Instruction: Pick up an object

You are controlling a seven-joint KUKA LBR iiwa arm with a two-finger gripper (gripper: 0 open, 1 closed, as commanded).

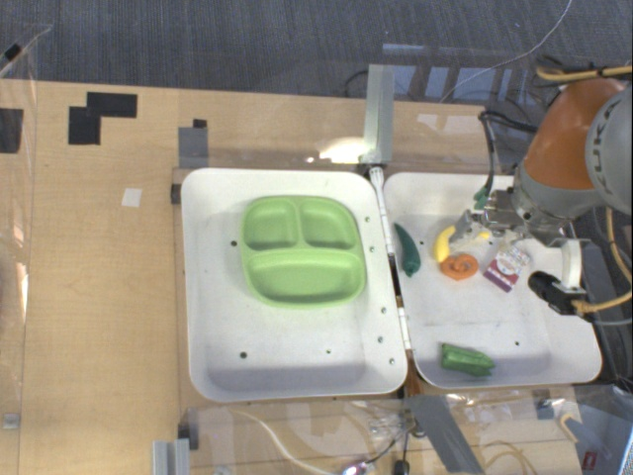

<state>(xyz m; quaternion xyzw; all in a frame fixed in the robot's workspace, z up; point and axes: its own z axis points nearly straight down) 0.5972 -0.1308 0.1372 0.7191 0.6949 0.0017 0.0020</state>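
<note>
The grey arm (593, 156) reaches in from the right, orange band up, its claw (492, 221) pointing down.

Two white bins sit side by side on a pale wood-coloured desk (89, 295), which carries a few black block-shaped marks (99, 115) near its far left. The left bin (213, 359) holds a light green divided plate (300, 248). In the right bin (554, 349) lie a dark green pod-like piece (406, 248), a yellow item (446, 241), an orange round item (458, 266), a clear packet with white and purple print (504, 268), and a mid-green block (466, 360). The arm (569, 156) is grey with an orange band. The floor (247, 18) beyond is dark grey carpet with fine ribbing.
</note>
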